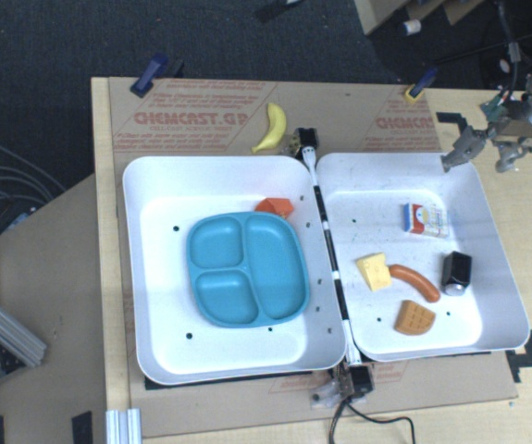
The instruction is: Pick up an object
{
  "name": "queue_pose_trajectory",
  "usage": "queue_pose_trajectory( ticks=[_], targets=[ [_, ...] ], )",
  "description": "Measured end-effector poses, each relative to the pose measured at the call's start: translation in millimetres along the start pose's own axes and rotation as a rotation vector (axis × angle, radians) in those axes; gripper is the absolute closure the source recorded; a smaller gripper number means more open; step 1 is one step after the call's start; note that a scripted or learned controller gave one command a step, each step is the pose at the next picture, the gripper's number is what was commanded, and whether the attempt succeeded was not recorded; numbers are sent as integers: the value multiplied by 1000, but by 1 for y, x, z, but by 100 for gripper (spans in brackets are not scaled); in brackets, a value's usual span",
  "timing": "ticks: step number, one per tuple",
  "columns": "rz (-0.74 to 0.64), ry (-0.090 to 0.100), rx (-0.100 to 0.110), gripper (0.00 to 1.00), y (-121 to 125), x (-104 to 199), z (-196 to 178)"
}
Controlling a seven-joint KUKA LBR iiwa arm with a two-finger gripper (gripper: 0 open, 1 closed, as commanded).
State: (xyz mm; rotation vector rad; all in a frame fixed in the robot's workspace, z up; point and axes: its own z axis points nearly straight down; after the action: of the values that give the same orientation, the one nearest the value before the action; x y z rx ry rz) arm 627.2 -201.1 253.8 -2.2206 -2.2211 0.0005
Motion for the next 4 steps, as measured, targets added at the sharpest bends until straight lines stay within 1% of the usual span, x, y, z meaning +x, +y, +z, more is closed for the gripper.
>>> queue_pose_trajectory(
  ticks=[1,2,3,4],
  targets=[
    [-1,0,0,0,8,-1,169],
    [-1,-1,-2,0,34,55,169],
    [1,1,1,0,-75,79,170],
    [0,-1,-2,0,16,71,169]
  ],
)
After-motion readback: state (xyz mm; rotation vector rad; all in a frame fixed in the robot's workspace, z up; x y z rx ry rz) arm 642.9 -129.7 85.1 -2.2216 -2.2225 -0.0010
